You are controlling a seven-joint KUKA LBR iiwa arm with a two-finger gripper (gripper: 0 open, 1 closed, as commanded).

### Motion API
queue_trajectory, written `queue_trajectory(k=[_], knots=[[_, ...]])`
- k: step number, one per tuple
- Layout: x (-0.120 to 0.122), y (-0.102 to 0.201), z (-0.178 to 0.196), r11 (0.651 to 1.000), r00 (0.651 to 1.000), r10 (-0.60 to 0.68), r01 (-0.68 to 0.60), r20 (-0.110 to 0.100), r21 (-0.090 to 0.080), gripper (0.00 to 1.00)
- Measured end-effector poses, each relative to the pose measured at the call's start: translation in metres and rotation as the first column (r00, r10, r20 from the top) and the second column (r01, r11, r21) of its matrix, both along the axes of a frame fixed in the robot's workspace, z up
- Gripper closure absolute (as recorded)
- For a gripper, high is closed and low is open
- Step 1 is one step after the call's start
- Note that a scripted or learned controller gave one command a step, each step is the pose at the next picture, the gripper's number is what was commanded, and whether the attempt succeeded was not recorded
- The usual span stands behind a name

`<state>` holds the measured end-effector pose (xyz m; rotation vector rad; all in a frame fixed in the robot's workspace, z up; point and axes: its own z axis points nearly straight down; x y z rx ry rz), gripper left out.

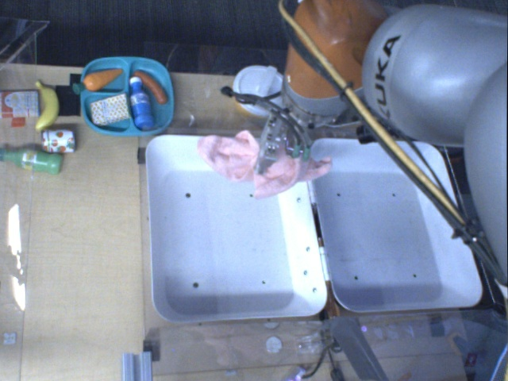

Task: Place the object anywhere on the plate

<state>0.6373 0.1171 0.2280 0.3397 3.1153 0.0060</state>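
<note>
A crumpled pink cloth (234, 155) hangs over the far edge of the left bin (214, 252), and one end of it reaches across the divider toward the right bin (397, 244). My gripper (279, 151) points down into the middle of the cloth and is shut on it, with fabric bunched between the fingers. The blue divided plate (163, 105) sits on the bench beyond the left bin's far left corner. It holds a toy carrot, a sausage, a blue bottle and a cracker. The plate lies well to the left of the gripper.
A white cup (255, 82) stands on the bench just behind the gripper. A banana (48, 105), a small can (58, 140), a green bottle (32, 160) and a carton (17, 105) lie left of the plate. The arm's large grey body (444, 78) covers the upper right.
</note>
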Motion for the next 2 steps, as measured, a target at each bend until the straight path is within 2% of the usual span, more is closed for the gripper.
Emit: queue_trajectory(k=[1,2], knots=[[0.0133,0.0059,-0.002,0.977,0.977,0.215,-0.215,0.0,-0.002,1.0],[0.0134,0.006,-0.0018,0.977,0.977,0.215,-0.215,0.0,-0.002,0.0]])
